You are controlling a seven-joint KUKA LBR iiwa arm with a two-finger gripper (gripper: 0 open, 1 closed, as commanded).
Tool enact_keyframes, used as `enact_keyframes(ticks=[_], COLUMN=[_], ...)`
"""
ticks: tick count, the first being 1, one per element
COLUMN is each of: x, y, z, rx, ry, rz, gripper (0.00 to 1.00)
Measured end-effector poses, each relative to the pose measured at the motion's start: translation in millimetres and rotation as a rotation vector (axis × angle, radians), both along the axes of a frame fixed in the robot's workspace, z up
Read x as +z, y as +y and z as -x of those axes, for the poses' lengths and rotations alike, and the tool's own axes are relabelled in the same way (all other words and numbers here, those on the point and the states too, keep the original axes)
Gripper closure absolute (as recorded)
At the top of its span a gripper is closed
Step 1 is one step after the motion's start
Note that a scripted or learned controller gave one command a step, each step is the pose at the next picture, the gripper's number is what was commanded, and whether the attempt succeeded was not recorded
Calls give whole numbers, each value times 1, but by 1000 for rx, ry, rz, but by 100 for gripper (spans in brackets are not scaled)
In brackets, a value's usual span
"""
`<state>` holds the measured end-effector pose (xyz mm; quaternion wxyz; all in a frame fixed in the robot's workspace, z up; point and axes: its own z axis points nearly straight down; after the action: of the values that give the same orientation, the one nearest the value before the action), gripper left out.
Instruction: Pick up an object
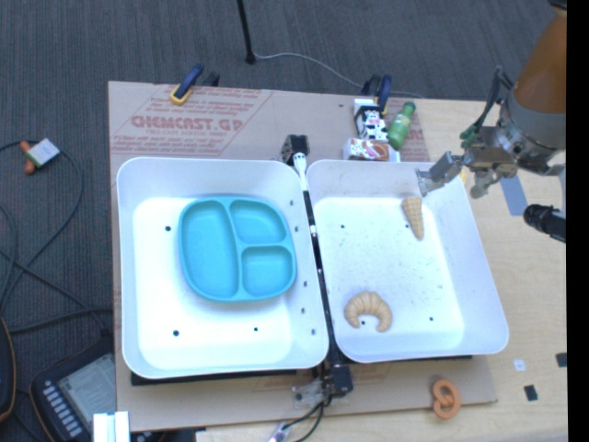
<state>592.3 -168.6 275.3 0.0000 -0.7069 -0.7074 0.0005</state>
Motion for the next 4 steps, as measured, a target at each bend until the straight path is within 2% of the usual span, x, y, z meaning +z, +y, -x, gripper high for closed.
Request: enact_keyframes(ticks=[1,2,3,4], x=[-129,-187,-188,-177], y=[-3,11,71,70], z=[29,66,106,105], rx=[-1,-1,-2,-3], ry=[3,-7,-11,-14], rz=[-1,1,3,5], gripper=[0,0,0,100])
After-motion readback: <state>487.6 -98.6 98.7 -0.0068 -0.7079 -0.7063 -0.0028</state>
